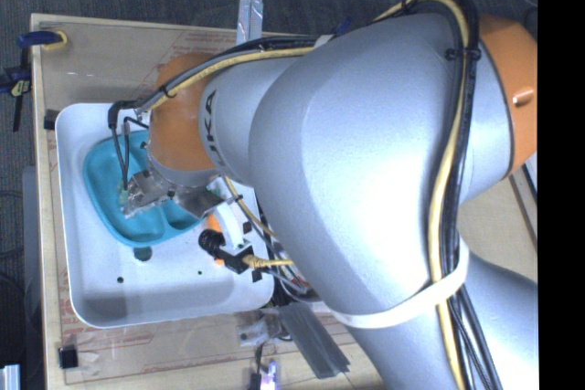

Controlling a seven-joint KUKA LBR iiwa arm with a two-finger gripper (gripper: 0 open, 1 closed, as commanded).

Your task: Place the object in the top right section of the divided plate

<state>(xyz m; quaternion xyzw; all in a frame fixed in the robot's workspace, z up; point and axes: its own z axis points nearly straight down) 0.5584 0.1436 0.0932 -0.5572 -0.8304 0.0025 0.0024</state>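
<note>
1. End effector [137, 194]: it sits low over the blue divided plate [108, 187], at the plate's middle, with metal parts visible around its tip. Whether it is open or closed, and whether it has hold of anything, cannot be told from this view.
2. Task object: it cannot be made out; the arm and wrist cover much of the plate, so its place cannot be told.
3. Blue divided plate: it lies in the left part of the white bin [137, 292], close to the bin's left wall. Its left rim and part of its near rim show; the rest is under the wrist.
4. Arm [366, 169]: the large grey body reaches in from the right and covers most of the scene. An orange band [178, 128] sits just above the wrist, right over the plate's far-right side. A yellow cable [448, 187] runs along the grey casing.
5. White bin: the near floor is bare, with a few small dark dots on it.
6. Worktop [101, 41]: a pale wooden surface surrounds the bin on the left and far sides. A blue clamp [37, 39] grips its far-left corner.
</note>
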